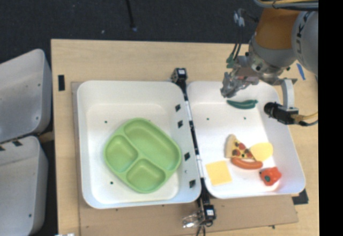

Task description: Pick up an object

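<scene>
Two shallow white bins are seen side by side on the wooden worktop (pixel 64 122). The left bin (pixel 86 117) is occupied by a green divided plate (pixel 141 155) with three compartments, laid flat near the bin's middle. In the right bin (pixel 214 106) several toy food items are gathered toward the near right corner: a pizza slice (pixel 236 146), a sausage (pixel 247 163) touching the slice's lower edge, a pale yellow rounded piece (pixel 262 150) just beside both, a yellow square slab (pixel 218 172) to their left, and a red pepper-like piece (pixel 270 176) by the rim. A dark green curved piece (pixel 242 103) is found apart from this group, near the far side of the same bin.

The grey arm with its orange band (pixel 284 1) is extended in from the right, and the claw (pixel 231 88) is positioned over the far part of the right bin, just above and left of the green curved piece. Nothing is seen between its tips, and whether it is released or clenched cannot be told from this angle.
</scene>
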Controlling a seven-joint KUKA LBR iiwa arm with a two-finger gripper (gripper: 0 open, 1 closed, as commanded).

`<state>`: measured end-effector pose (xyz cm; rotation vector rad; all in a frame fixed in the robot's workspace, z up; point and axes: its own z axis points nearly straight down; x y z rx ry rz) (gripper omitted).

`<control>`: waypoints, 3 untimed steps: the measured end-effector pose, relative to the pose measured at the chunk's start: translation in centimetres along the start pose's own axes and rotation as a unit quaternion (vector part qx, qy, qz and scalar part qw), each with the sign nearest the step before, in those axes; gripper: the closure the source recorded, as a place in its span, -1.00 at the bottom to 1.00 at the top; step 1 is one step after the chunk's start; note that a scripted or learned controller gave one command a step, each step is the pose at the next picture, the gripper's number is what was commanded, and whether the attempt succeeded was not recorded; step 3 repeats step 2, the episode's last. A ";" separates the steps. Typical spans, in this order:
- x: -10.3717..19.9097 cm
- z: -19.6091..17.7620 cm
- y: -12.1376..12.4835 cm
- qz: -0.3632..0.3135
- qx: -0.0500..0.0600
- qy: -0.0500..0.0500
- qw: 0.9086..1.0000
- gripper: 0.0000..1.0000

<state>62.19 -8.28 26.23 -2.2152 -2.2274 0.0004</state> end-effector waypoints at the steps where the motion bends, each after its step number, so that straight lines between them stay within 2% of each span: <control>1: 6.2 0.5 -0.9 -0.001 0.000 0.001 1.000 1.00; 2: 12.5 0.7 -1.5 -0.001 0.001 0.001 1.000 1.00; 3: 12.5 0.7 -1.5 -0.001 0.001 0.001 1.000 1.00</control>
